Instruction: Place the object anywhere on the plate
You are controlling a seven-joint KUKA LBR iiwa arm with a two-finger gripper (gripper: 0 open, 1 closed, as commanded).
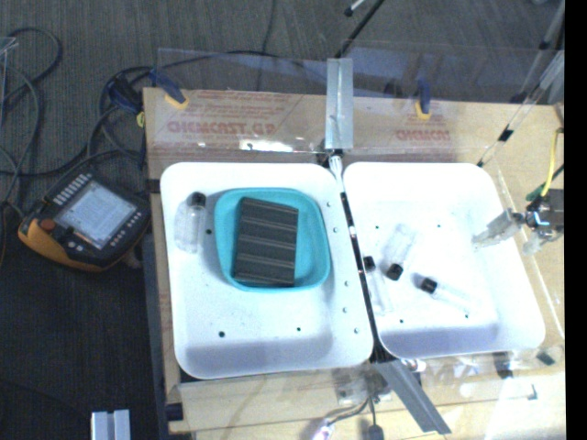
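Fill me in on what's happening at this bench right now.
A dark ribbed block already lies on the teal plate in the left bin, with a clear vial beside the plate. Two more black-capped vials lie in the right bin. Nothing is being handled.

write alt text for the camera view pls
A dark ribbed block lies on a blue plate in the left white bin. A clear vial lies beside the plate, and two more vials lie in the right bin.
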